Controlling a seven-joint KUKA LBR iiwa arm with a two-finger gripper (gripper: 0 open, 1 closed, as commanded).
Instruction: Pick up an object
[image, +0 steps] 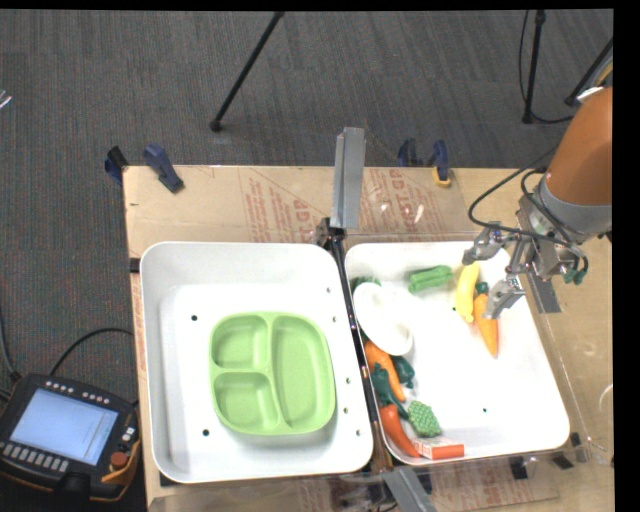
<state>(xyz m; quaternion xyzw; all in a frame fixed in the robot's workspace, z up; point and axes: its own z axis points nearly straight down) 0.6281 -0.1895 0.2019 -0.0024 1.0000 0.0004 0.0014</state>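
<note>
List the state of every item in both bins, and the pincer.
Green divided plate: flat in left bin.
White dish: tilted against right bin's left wall.
Banana: lying beside carrot.
Green block: lying flat.
Pincer: open, above banana, holding nothing.

left bin (160, 300): green divided plate (271, 374) | right bin (520, 400): banana (466, 290), carrot (487, 330), white plate (382, 318) | gripper (497, 275) above banana

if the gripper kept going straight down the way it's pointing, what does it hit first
Most likely the orange carrot, lying just under the gripper beside the yellow banana in the right bin. Depth is hard to judge from this slanted view, so it could clip the banana instead.
</note>
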